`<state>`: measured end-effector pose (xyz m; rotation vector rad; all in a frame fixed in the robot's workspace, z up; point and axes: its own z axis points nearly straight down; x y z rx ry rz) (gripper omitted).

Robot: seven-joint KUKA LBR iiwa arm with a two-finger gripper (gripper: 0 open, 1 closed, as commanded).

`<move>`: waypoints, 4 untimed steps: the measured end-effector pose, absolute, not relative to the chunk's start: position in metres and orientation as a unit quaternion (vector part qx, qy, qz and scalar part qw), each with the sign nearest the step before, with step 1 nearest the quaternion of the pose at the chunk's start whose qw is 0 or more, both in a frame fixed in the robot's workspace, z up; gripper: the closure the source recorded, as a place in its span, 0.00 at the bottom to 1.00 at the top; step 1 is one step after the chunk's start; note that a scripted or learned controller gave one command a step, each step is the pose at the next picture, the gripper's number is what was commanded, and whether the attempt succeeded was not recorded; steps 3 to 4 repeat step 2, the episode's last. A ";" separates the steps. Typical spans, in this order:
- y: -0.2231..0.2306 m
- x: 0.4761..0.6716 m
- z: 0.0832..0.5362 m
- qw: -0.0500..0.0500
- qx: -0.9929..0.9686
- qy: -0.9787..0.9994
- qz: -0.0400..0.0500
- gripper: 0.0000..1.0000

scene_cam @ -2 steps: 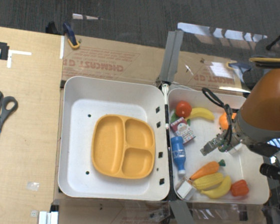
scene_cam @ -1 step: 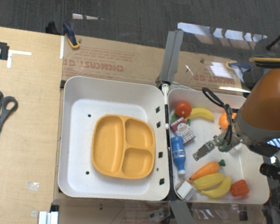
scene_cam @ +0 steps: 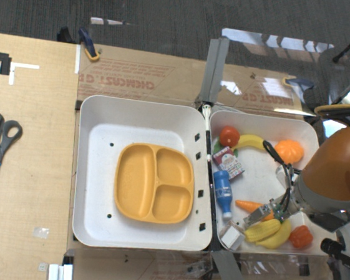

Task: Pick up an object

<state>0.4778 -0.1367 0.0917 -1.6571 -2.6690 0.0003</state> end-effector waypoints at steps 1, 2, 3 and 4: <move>-0.137 0.479 0.101 -0.001 -0.528 -0.849 0.000 1.00; -0.106 0.479 0.241 0.000 -0.608 -0.794 0.001 1.00; -0.106 0.479 0.241 0.000 -0.608 -0.794 0.001 1.00; -0.106 0.479 0.241 0.000 -0.608 -0.794 0.001 1.00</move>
